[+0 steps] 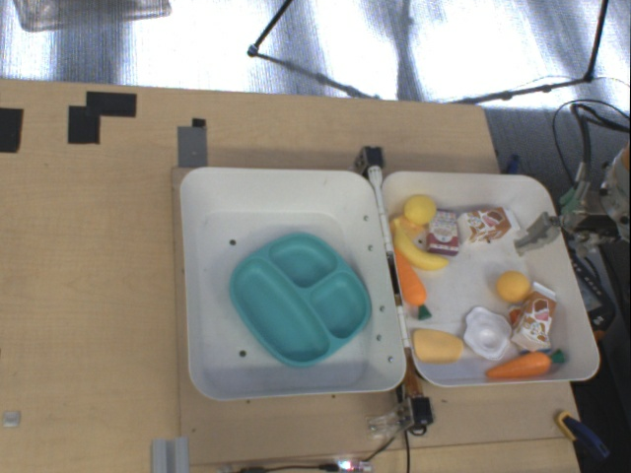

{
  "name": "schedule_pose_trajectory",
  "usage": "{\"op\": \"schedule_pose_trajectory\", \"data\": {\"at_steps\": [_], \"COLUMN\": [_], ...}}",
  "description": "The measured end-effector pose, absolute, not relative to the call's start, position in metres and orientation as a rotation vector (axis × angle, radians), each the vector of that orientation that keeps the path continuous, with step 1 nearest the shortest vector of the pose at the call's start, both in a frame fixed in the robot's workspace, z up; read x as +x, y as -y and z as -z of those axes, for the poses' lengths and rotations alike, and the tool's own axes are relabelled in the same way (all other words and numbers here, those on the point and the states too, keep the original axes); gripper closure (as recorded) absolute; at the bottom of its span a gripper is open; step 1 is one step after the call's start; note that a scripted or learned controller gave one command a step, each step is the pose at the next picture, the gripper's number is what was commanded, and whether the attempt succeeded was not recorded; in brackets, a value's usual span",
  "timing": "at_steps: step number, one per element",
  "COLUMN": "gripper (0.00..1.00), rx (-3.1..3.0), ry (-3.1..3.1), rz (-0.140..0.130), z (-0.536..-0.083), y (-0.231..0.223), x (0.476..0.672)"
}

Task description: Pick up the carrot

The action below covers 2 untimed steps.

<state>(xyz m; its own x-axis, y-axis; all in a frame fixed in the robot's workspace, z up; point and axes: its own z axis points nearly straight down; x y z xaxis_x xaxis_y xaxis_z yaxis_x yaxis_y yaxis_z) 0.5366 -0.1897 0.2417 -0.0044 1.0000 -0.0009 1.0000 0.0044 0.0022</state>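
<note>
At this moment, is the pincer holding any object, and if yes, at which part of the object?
Nothing is held. The pincer is at the right bin's upper right edge, apart from both carrots and the other food items.

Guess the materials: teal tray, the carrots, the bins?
Teal tray: likely molded plastic, matte, uniform color, soft rounded compartments. Carrots: probably toy plastic, smooth, saturated orange with green tips. Left bin and right bin: seemingly thin white plastic, faint sheen, rounded corners.
</note>
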Motion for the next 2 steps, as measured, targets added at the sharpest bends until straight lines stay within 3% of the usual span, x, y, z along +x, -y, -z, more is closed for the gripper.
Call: {"op": "schedule_pose_trajectory", "data": {"at_steps": [2], "gripper": [0.00], "rx": [1.807], "ry": [-2.565], "rz": [-0.003], "z": [-0.086], "y": [0.204], "x": [0.551]}}
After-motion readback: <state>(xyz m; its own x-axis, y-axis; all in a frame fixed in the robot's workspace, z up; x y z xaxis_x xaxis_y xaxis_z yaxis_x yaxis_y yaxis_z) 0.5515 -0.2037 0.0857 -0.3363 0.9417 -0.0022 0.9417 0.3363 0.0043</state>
